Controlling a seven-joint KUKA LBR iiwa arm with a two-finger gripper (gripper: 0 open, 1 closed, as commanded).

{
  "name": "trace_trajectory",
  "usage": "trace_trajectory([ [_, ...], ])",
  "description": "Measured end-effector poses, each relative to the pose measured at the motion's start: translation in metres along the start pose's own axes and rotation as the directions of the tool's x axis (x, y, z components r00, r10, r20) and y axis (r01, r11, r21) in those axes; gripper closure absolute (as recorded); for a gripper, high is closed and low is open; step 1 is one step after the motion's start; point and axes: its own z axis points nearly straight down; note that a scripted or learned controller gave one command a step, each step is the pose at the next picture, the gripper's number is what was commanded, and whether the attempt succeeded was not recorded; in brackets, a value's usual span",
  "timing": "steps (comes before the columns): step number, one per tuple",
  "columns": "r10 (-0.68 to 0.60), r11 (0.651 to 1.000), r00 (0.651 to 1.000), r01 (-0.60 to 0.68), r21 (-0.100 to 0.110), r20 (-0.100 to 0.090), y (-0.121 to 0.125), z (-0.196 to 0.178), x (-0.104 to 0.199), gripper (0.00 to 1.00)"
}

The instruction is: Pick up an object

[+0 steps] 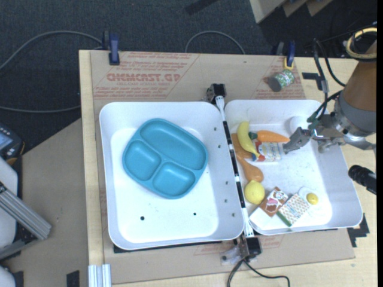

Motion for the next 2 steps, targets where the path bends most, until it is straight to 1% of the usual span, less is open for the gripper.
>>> trace_trajectory([
  [1,0.000,1.000,1.000,0.000,-0.012,0.002,0.0795,0.1061,0.0392,0.00],
  [2,0.000,1.000,1.000,0.000,-0.004,0.001,0.0774,0.1013,0.0395,1.00],
])
